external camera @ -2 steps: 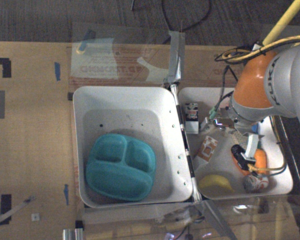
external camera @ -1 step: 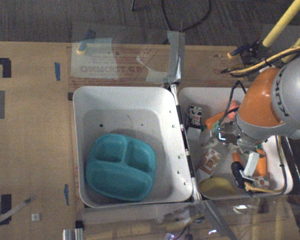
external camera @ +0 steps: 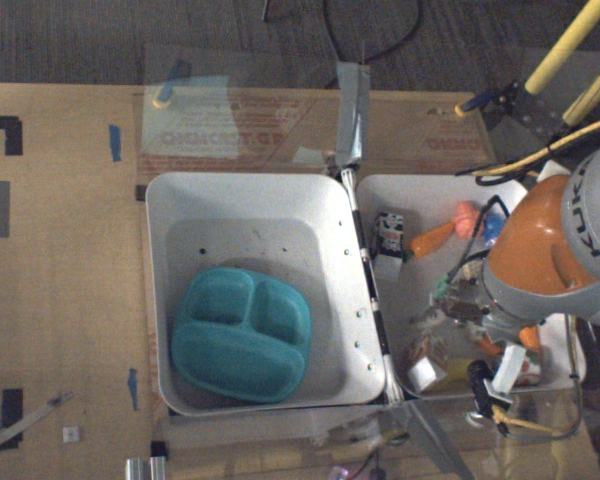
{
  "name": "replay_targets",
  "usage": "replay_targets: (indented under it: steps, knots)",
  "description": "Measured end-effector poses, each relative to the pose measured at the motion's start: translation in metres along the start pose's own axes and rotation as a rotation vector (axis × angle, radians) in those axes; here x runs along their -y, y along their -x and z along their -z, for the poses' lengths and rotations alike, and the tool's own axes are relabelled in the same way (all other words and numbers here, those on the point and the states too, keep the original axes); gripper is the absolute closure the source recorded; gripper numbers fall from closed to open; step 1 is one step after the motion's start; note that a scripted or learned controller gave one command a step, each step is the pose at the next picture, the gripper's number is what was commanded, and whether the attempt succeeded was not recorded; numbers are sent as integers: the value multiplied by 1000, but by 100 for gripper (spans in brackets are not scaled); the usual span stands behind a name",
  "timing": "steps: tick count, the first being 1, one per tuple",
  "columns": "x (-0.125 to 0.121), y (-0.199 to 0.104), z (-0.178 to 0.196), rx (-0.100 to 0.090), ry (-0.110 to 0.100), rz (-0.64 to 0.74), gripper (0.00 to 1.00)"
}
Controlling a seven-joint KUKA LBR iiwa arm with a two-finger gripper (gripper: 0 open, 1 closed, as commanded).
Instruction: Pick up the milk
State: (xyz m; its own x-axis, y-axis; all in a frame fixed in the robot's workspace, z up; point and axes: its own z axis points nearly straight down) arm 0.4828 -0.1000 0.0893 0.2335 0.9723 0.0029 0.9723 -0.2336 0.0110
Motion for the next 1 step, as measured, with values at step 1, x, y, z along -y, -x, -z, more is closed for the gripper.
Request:
replay_targets:
  steps: [1]
  knots:
    - [-2, 3, 11, 2, 7, -7, 100]
